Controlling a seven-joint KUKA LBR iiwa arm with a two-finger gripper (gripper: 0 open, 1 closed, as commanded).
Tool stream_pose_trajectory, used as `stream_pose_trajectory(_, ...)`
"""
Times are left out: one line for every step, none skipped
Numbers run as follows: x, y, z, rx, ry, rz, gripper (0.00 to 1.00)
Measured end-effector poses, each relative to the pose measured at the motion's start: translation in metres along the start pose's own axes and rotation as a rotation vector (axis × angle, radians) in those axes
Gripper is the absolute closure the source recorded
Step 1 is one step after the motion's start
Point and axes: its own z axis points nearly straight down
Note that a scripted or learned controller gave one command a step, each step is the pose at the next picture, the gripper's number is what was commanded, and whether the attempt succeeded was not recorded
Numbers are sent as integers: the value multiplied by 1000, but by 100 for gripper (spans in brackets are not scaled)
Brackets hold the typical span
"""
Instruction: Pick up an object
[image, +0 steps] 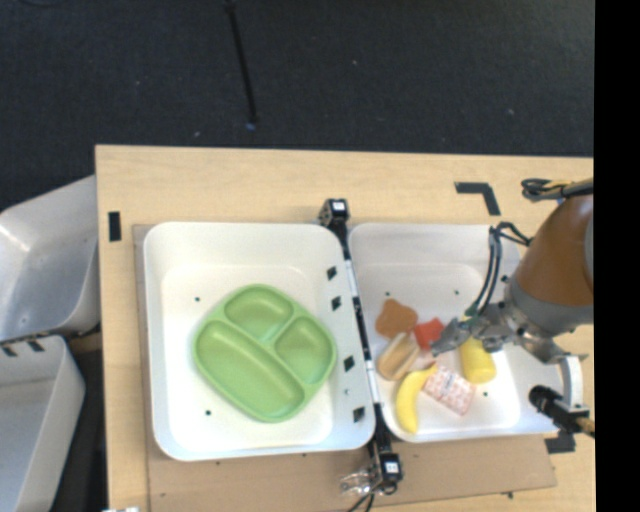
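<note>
Grey robot gripper (462, 335), grip state unclear, hovers beside a small red block (430, 333) in the right white bin (420, 245); approach step, descent and closing likely next.

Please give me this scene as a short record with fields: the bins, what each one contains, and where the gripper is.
left bin: green divided plate
right bin: banana, yellow piece, red piece, brown piece, hot dog bun, pink-and-white packet
gripper: low over the right bin, beside the red and yellow pieces
held: nothing visibly between the fingers
</note>
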Motion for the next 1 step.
stream_pose_trajectory(-1, 2, -13, -8, 0, 5, 100)
